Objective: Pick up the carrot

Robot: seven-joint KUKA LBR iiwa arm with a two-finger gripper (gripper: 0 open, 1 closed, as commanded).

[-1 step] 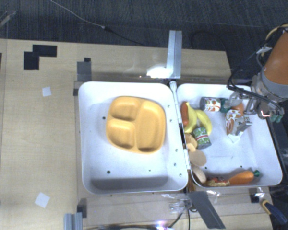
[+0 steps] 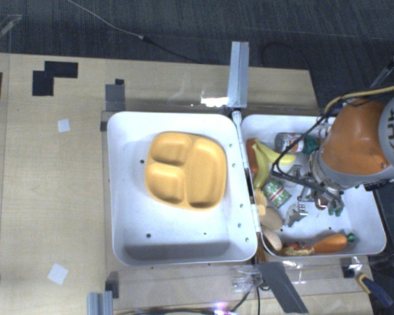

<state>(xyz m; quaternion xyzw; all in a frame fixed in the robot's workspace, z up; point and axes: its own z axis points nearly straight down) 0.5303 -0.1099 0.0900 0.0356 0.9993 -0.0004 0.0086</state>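
Note:
The carrot (image 2: 329, 243) is orange with a small green end at its right. It lies flat along the front wall of the right bin (image 2: 368, 238). My gripper (image 2: 301, 205) hangs under the orange wrist band, over the middle of that bin. It is above and to the left of the carrot, apart from it, and nothing shows between its tips. The wrist hides part of the bin's back right.
A banana (image 2: 265, 160), a can (image 2: 287, 140), a red item (image 2: 251, 153), a green packet (image 2: 274, 191) and a beige round piece (image 2: 270, 219) crowd the right bin's left side. A small reddish food item (image 2: 294, 248) lies just left of the carrot. The left bin (image 2: 128, 241) holds a yellow divided plate (image 2: 186, 169).

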